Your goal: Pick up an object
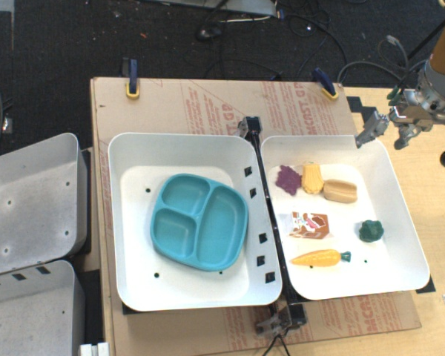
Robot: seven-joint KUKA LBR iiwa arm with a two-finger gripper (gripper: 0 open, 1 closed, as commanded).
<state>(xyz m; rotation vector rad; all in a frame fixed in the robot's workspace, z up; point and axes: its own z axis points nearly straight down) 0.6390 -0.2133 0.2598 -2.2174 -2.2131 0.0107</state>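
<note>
Gripper (384, 135) hangs open over right bin's (400, 199) far corner.

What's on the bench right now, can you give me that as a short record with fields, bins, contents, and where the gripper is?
left bin: holds a teal divided plate
right bin: holds six small items
back row: purple piece, corn cob, tan bread roll, side by side
middle: brown and white packet, dark green lump nearer the right wall
front: orange carrot, lying flat
gripper: above the right bin's back right corner, fingers open, nothing between them
task state: no item picked up yet
</note>
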